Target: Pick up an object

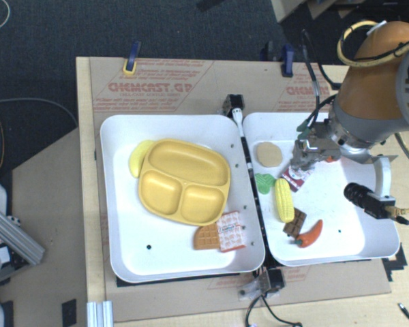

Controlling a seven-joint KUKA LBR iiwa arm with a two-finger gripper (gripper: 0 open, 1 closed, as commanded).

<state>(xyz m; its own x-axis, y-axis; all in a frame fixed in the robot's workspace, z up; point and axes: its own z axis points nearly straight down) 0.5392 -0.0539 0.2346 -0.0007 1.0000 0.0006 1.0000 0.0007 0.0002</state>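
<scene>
The gripper hangs over the right bin, fingers pinched on a red-and-white packet that dangles just above the corn cob. Beside them sit a green piece and a tan disc; the yellow tray lies in the left bin.

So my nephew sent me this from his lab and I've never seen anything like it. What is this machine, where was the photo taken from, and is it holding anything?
It is a robot arm, grey and orange, reaching in from the right. One camera above the bench looks down at a slant. Two white bins sit side by side. The left bin holds a yellow divided tray, a waffle and a small packet. The right bin holds a round cookie, a green piece, a corn cob, a brown piece and a red pepper. Its gripper hangs just above a red-and-white wrapper; whether it grips it, I cannot tell.
</scene>
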